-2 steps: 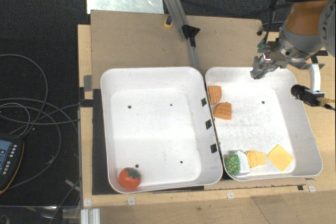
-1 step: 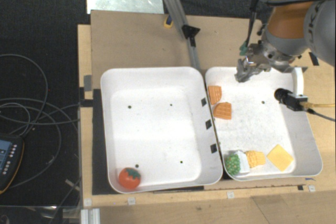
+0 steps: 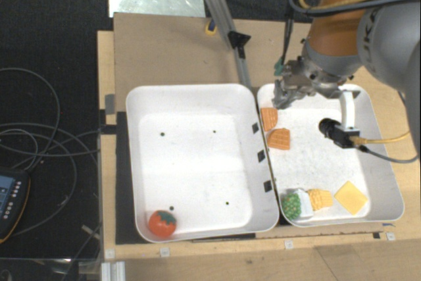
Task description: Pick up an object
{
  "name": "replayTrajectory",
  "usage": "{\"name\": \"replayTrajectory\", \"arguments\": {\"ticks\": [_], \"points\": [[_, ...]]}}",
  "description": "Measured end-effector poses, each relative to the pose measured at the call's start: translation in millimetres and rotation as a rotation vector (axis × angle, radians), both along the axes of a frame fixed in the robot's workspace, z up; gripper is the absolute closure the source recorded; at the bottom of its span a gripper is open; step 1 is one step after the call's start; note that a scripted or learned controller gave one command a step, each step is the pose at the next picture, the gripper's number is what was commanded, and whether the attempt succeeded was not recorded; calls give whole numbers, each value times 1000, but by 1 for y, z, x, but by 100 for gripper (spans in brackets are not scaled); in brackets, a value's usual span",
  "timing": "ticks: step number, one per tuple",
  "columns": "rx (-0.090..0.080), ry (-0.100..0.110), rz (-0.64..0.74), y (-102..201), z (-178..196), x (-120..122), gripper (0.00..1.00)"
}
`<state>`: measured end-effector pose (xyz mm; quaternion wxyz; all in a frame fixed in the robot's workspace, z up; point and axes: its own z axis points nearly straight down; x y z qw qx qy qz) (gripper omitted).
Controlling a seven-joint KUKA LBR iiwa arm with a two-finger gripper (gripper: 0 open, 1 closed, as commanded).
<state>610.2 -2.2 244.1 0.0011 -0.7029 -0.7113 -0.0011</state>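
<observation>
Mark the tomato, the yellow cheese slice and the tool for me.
tomato [image 3: 162, 223], camera view, middle of its red body.
yellow cheese slice [image 3: 350, 197], camera view, centre of its flat top.
tool [image 3: 284, 97], camera view, its lower tip, above the right bin's far left corner.

Gripper [image 3: 284, 98] over R bin [image 3: 375, 141] far-left corner, just above waffle pieces [image 3: 279, 139]; tomato [image 3: 162, 224] in L bin [image 3: 191, 99].
</observation>
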Motion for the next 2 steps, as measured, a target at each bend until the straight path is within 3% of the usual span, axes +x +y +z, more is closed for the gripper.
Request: {"name": "replayTrajectory", "arguments": {"ticks": [2], "points": [[-1, 1, -1, 99, -20, -30, 100]]}}
